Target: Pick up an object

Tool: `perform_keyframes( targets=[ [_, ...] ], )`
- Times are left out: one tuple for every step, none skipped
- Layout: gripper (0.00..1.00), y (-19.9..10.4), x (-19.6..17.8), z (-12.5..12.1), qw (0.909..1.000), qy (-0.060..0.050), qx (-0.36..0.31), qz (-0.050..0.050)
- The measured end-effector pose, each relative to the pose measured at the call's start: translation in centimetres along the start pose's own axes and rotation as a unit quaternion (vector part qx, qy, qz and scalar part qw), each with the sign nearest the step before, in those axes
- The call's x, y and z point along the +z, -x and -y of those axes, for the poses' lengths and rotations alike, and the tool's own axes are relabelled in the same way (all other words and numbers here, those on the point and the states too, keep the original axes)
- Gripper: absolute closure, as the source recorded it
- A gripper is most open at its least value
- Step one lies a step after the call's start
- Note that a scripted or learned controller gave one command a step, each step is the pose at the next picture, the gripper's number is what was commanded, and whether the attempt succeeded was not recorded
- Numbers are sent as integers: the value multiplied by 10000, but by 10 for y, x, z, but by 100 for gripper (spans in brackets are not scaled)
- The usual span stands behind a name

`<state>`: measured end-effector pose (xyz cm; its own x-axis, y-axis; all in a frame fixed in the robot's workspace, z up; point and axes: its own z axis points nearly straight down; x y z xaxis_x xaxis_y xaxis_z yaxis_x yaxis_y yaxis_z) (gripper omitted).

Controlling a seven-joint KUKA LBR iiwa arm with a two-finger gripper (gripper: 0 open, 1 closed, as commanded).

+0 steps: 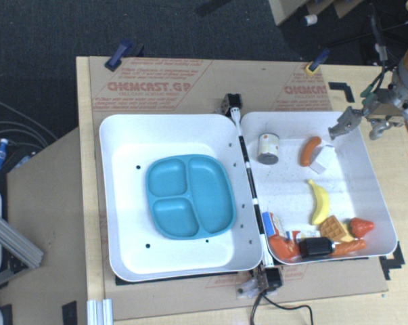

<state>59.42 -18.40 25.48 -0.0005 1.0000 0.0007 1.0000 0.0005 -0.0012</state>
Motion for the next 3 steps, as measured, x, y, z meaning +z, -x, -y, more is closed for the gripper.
perform_keyframes(
  targets=[
    [0,11,163,-18,10000,-13,5,-4],
    [0,-34,170,-70,10000,10,-6,1],
    [100,-33,159,-70,10000,21,-10,12]
  ],
)
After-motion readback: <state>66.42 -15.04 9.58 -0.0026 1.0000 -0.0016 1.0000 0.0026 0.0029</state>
